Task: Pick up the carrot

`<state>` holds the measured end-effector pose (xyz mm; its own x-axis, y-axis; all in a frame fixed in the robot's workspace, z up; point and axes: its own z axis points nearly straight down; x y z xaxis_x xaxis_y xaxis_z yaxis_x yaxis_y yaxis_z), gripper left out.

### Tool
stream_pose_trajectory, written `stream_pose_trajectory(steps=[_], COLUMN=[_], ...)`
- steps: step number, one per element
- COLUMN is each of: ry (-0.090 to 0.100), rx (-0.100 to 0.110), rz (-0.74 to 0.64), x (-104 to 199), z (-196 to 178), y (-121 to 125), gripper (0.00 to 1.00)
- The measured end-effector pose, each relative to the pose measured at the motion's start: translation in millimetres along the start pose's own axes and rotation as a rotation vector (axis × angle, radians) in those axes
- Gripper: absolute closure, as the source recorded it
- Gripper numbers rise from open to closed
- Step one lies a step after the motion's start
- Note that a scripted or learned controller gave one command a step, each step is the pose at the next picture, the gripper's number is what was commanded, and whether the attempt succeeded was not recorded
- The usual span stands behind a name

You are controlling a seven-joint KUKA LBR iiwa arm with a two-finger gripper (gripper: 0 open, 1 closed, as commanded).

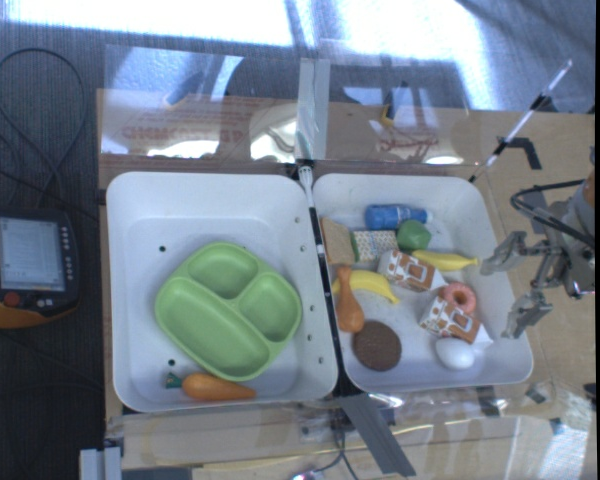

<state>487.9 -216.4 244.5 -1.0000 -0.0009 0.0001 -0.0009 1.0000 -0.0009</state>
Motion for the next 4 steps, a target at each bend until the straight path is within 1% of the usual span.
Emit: stream_pose_trajectory(steps=[1,2,3,4], ry=[-0.004,-0.014,-0.015,-0.017], rx=[0.001,0.008,0.012,0.013], rz=[0.027,-0.316,-0.938,-0.942], x=[-4.7,-2.0,-17.9,-20.1], z=[132.9,153.3,153.2,143.7], y=[-5.2,70.5,82.3,85.1], gripper=[0.0,0.0,0.0,1.0])
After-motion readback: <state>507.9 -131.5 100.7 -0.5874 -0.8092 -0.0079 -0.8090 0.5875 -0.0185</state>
